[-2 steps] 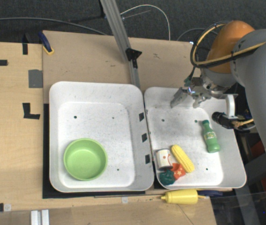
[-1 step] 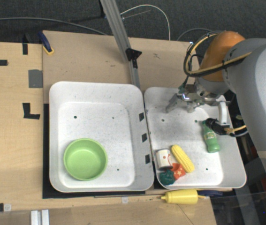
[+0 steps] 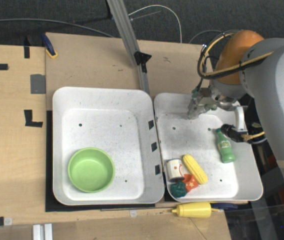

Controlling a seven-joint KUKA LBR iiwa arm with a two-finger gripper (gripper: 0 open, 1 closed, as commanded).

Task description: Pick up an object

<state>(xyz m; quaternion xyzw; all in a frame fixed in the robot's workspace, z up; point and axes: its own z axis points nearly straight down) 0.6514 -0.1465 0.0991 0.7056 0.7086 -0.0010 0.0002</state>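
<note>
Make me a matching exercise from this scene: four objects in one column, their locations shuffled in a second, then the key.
Objects:
1. green bowl
2. green bottle
3. corn cob
4. yellow mustard bottle

Places:
A. on the bench in front of the right bin
B. right bin, near its right wall
C. left bin, front left corner
D. right bin, front area beside a small white can

Pairs: 1-C, 2-B, 3-D, 4-A

Even, fairly bright overhead light is falling across the counter (image 3: 101, 59), with no hard glare. The two white bins (image 3: 61, 134) are showing only soft, faint shadows along their inner walls. The picture is looking slightly soft and grainy throughout, and the floor toward twelve o'clock is staying dark.
</note>
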